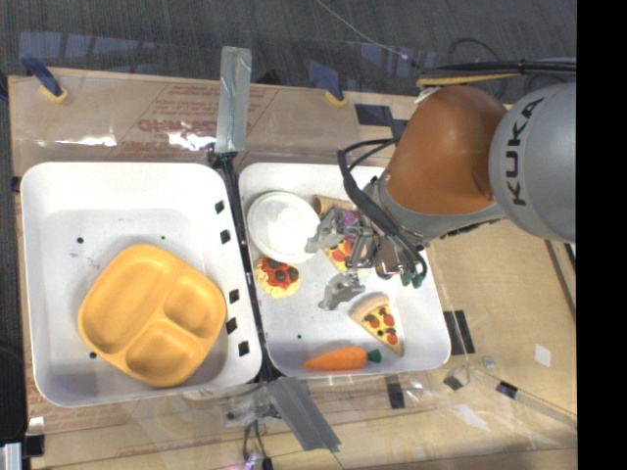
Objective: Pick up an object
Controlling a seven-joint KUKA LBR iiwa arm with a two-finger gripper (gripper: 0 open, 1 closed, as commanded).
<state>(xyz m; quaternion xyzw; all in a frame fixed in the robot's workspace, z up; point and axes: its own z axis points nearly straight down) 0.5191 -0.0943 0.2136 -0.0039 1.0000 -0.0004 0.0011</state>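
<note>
The grey arm with its orange band reaches from the right over the right white bin (431, 346). Its gripper (336, 260) hangs with fingers spread, pinching nothing, above a partly hidden pizza piece (339, 251). Just left sit a round white bowl (281, 221) and a small round pizza (278, 276); nearer lie a pizza slice (379, 321) and an orange carrot (338, 359). The left white bin (49, 194) holds a yellow divided tray (152, 313).

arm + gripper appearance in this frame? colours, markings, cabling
Grey KUKA arm with black "KUKA" lettering, then a rounded orange band above the wrist. Black cables loop from the wrist towards the metallic two-finger gripper, which carries small purple and green details.
</note>
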